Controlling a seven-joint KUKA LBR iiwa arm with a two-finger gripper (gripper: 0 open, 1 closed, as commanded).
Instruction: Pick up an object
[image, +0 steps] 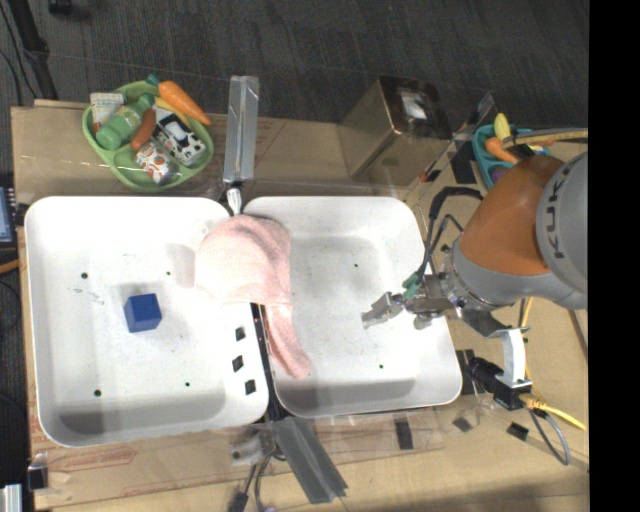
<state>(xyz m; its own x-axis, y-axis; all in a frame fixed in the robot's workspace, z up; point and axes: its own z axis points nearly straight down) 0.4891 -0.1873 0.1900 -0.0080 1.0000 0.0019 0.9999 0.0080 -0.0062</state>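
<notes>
Far left, up on the surface behind the bins, a green bowl (147, 135) sits heaped with toy food, a carrot poking out on top. In front of it is the left bin (60, 300), and there lies a small blue cube (143, 311), alone on the white floor, a little left of the bin's middle and well clear of every wall. That looks the easiest thing to pick up.

Moving on, a pink cloth (255, 275) is draped over the ridge where the two bins meet, its bulk bunched on the left side and a narrow tail running down into the right bin (400, 385).

Over the right bin's floor, right of centre, the gripper (378, 312) hangs at the end of the grey and orange arm (515, 240), pointing toward the cloth. I cannot tell from here whether the jaws are spread or closed; nothing is visibly caught in them.

I'd say this is the approach step, with no grasp made yet. The nearest target is the cloth's tail; reaching it means travelling left and coming down onto the fabric. The cube would need a longer reach across the ridge.
</notes>
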